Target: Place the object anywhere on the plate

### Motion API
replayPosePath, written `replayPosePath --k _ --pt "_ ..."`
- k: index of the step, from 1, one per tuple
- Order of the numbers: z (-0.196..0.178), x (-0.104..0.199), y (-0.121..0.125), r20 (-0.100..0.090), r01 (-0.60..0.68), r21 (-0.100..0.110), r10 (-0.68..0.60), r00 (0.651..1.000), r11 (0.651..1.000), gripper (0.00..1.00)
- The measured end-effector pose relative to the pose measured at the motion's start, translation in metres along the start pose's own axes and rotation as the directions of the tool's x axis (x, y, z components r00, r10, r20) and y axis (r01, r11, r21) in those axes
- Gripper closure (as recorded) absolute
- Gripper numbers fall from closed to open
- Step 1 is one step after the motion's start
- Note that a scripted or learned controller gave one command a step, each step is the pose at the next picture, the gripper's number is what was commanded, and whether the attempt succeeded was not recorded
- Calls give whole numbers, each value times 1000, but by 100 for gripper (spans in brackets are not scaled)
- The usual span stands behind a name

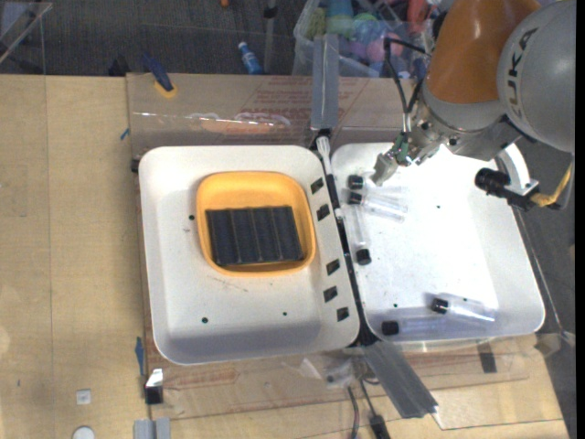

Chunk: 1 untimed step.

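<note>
Orange plate point(255, 221) w/ a dark ridged block point(253, 234) on it sat in the left bin point(164, 245). Gripper point(385, 168) hovered over the right bin point(512, 273), right of the plate, just above a clear tube w/ black cap point(375, 201); couldn't tell if fingers were apart or together. Another capped tube point(462, 308) lay farther from the plate, lower right.

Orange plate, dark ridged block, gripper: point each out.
orange plate point(212, 193): camera view, bare upper-left rim, in the left bin.
dark ridged block point(254, 235): camera view, middle of its ribbed top, lying on the plate.
gripper point(384, 168): camera view, fingertip end, over the right bin.
</note>
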<state>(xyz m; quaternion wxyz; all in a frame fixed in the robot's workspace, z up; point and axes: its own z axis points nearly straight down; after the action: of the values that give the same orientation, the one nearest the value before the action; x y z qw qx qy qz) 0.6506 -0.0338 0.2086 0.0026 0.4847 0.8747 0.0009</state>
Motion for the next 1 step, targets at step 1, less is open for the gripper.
replayPosePath --k 1 --pt "-2 -30 1 0 72 0 -72 997 997 100"
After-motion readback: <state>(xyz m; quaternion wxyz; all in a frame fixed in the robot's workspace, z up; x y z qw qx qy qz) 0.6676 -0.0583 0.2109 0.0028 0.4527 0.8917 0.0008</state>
